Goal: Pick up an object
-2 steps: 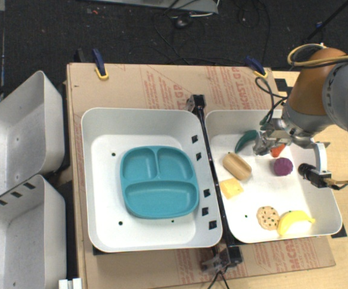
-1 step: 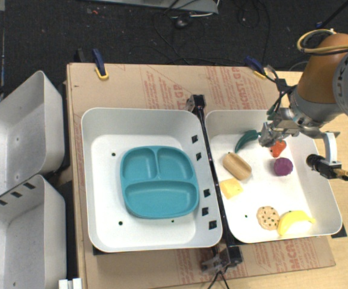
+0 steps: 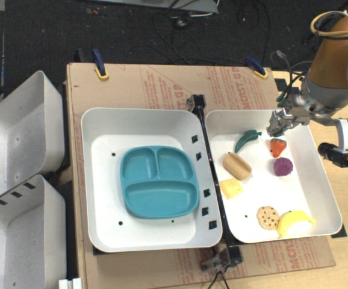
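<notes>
brown bench board (image 3: 162, 83) on dark floor, two white bins (image 3: 144, 122) centre frame. strawberry (image 3: 277, 147) lay just below gripper (image 3: 277, 124), finger state unclear.

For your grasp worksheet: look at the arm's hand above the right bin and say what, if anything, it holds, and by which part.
Nothing is held: the hand hangs above the red strawberry with no object between its fingers.

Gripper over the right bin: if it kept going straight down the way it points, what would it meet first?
Most likely the red strawberry-like toy, just under the gripper; depth is unclear, so it might reach the right bin floor beside it.
</notes>
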Motion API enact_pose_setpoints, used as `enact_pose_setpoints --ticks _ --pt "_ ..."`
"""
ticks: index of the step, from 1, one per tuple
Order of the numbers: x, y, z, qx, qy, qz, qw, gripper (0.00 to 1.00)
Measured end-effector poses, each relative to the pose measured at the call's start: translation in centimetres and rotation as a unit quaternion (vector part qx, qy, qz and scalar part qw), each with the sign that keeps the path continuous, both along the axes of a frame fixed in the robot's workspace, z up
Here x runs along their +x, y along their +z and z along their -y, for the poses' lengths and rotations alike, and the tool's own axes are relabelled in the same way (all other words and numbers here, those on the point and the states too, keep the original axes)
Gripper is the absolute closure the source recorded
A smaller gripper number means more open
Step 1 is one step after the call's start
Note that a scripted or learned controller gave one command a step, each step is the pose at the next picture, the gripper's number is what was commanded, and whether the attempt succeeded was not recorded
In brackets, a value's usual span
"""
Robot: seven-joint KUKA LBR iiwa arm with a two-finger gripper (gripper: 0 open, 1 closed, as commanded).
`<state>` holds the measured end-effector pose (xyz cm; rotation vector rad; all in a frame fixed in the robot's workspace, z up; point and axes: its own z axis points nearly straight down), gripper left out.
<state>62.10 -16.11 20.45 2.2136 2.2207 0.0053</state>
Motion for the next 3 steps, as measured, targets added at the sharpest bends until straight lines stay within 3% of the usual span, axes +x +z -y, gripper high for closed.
enact_pose_setpoints --ticks 2,3 --pt "-1.5 2.5 -11.6 0.0021 0.003 -0.003 1.0000 1.00" --pt "-1.5 1.8 -16.4 0.0017 0.002 -0.004 1.0000 1.00"
